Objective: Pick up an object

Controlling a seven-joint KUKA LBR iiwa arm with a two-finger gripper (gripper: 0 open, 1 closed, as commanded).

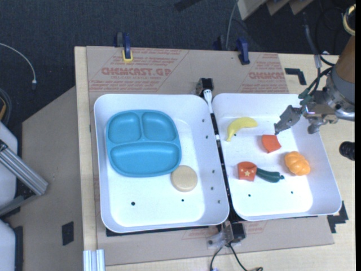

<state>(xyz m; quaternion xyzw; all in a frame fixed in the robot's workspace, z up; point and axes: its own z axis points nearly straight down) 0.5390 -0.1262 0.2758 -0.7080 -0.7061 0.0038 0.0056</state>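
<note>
The right bin (316, 199) holds a yellow banana (241, 126), an orange-red block (271, 143), an orange pepper-like piece (297, 163), a red piece (247, 171) and a dark green piece (269, 175) lying against it. My gripper (299, 123) hangs over the bin's upper right part, open, its two fingers spread with nothing between them. Its left finger (285, 120) is just above and right of the orange-red block, apart from it. The banana lies to the gripper's left.
The left bin (113, 208) holds a blue divided plate (144, 141) and a beige round disc (184, 178) at the plate's lower right. A ridge (217, 151) separates the two bins. Cardboard surrounds them, with clamps at the back edge.
</note>
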